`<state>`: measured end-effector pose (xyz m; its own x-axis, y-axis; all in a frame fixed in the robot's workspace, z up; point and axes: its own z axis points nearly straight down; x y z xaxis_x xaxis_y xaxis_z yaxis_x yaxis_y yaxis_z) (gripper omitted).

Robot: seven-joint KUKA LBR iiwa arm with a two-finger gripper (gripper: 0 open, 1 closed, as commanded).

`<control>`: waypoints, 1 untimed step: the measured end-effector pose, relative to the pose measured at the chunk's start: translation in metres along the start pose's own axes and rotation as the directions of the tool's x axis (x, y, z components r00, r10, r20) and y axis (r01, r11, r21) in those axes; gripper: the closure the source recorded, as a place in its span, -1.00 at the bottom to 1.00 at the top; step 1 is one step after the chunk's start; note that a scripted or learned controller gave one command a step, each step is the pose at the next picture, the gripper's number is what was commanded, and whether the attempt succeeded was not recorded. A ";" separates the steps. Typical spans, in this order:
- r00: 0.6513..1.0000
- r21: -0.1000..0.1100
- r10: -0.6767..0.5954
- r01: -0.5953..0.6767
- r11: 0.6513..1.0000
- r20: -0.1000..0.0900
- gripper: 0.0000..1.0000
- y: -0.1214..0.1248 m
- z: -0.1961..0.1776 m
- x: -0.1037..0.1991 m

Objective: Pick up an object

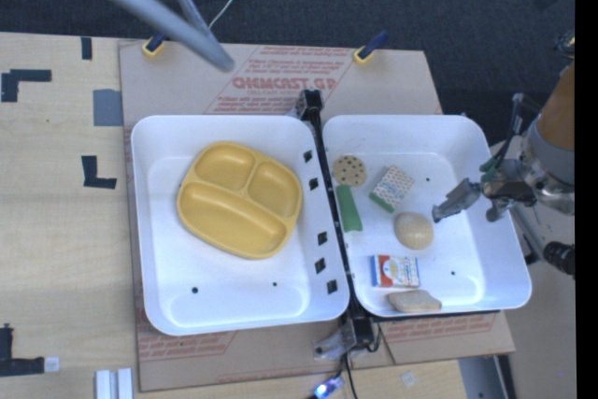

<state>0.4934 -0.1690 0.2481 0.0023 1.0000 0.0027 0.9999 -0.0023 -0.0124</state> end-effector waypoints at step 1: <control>1.000 -0.011 -0.004 0.004 1.000 0.003 -1.00 0.002 -0.006 0.000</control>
<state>0.4957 -0.1687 0.2536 -0.0012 1.0000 0.0002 1.0000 0.0012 -0.0015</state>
